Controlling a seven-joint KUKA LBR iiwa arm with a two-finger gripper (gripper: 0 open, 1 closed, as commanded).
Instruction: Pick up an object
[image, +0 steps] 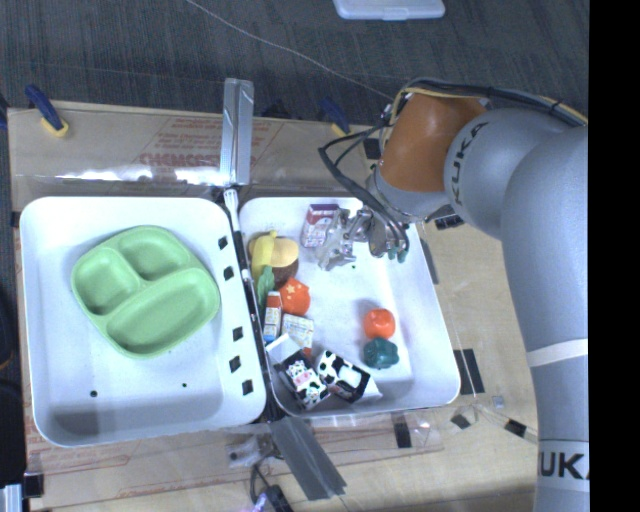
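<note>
My gripper hangs low over the back of the right bin, under the orange wrist band. Just to its left, close against it, lies a small red-and-white packet; whether they touch is unclear. Further left are a yellow toy and a red-orange toy. An orange ball-like toy and a teal toy sit toward the front right of the bin. A black-and-white patterned item lies at the front. Nothing visibly hangs from the gripper.
The left bin holds a green divided plate. A small white box and a narrow green piece lie along the divider side of the right bin. Bare white floor shows in the right bin's middle.
</note>
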